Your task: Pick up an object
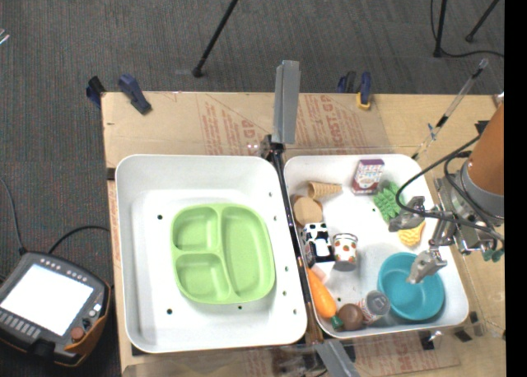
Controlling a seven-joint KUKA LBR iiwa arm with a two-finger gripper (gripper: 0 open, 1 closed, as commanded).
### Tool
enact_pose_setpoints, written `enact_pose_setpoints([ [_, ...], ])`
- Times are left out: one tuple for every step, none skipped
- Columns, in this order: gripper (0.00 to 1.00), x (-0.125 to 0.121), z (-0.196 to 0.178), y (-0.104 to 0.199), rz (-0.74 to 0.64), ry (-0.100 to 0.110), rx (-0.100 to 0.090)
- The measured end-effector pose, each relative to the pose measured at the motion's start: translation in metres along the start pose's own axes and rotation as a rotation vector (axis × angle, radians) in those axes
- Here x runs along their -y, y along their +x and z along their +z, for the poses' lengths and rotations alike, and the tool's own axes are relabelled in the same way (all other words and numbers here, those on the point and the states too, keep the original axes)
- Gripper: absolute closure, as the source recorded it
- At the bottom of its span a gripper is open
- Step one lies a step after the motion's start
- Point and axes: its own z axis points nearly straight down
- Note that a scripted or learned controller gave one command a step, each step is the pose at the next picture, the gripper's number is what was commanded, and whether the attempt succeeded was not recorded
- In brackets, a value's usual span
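1. The grey arm is reaching in from the right, its orange band showing at the frame edge, and is hanging over the right side of the right bin
2. The gripper is hovering above the bin's right half; its two fingers are standing well apart, wide open, and nothing is sitting between them
3. One finger is pointing over the yellow piece beside the green toy; the other is hanging just over the rim of the blue bowl
4. The blue bowl is sitting in the bin's near right corner, with a small jar touching its left side
5. A brown ball and an orange carrot are lying along the near left edge of the bin
6. A spotted cup and a black and white block are standing near the middle, close together
7. A beige lump and a cone are lying toward the far left, and a purple packet is resting near the far wall
8. The left bin is holding a green divided plate, lying flat in its middle
9. Both bins are sitting side by side on a cardboard sheet, and a handheld screen is lying on the floor to the left
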Motion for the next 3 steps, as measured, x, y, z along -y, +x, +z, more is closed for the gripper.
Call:
enact_pose_setpoints([
  [0.00, -0.006, 0.147, -0.090, 0.059, -0.001, 0.001],
  [0.00, 0.013, 0.145, -0.014, 0.209, -0.014, 0.000],
  [0.00, -0.071, 0.145, -0.075, 0.256, -0.004, 0.003],
])
